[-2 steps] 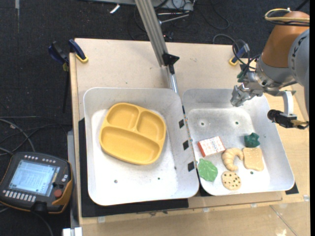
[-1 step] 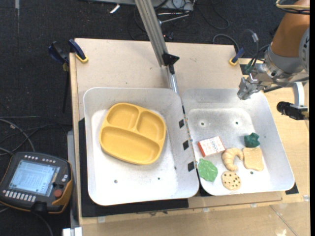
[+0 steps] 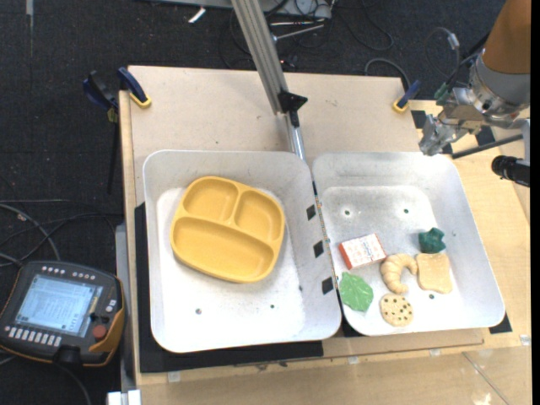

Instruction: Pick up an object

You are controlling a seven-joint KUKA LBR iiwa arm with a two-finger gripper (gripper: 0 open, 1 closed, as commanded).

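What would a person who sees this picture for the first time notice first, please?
The eye goes first to the yellow divided plate, which lies alone in the left bin. Next comes the cluster of small toy foods in the near part of the right bin: a red-and-white box, a croissant, a cookie and a green leaf. The gripper hangs over the right bin's far right corner, away from them.

A teach pendant (image 3: 61,310) lies on the dark floor (image 3: 59,142) beside the bench (image 3: 202,108).
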